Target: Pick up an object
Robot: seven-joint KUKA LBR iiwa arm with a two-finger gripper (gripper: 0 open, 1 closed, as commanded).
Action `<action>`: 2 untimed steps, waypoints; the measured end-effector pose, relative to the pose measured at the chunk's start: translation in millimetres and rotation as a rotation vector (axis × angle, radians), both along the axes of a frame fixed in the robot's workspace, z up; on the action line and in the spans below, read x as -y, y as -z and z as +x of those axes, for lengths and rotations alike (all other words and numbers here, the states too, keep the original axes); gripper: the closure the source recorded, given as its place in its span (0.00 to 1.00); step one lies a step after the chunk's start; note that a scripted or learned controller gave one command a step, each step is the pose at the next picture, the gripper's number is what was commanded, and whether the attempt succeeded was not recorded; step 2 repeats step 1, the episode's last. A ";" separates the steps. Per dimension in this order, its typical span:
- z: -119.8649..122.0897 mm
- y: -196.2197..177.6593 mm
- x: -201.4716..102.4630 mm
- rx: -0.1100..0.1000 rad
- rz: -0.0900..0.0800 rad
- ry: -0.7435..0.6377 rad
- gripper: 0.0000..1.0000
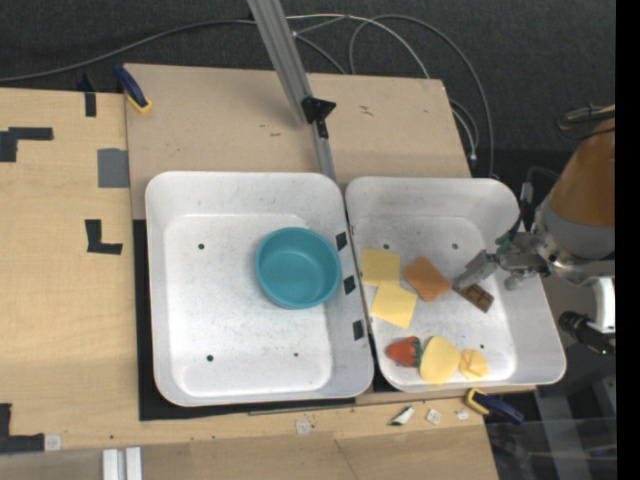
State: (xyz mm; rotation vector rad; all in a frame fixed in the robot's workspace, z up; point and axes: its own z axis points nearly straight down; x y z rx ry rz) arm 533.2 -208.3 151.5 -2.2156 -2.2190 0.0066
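My gripper [478, 273] hangs low over the right side of the right bin [430, 190], on the end of the grey arm with the orange band [590, 183]. A small dark brown block [479, 297] lies just below its tip; whether they touch is unclear. To the left lie an orange-brown piece [428, 279] and two pale yellow squares [380, 266] [394, 305]. Along the bin's front edge sit a red item [403, 351], a round yellow item [439, 360] and a small yellow lump [472, 365]. A blue bowl [297, 267] stands upright in the left bin [165, 268].
A slanted metal pole [290, 63] comes down to the seam between the bins at the back. Cables [420, 38] loop behind the right bin. Blue-and-yellow clamps sit at the board's back left corner [133, 88] and front right [490, 405].
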 end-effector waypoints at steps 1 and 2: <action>7.8 49.3 1.2 0.002 -0.001 0.000 0.00; 7.8 49.3 1.2 0.002 -0.001 0.000 0.00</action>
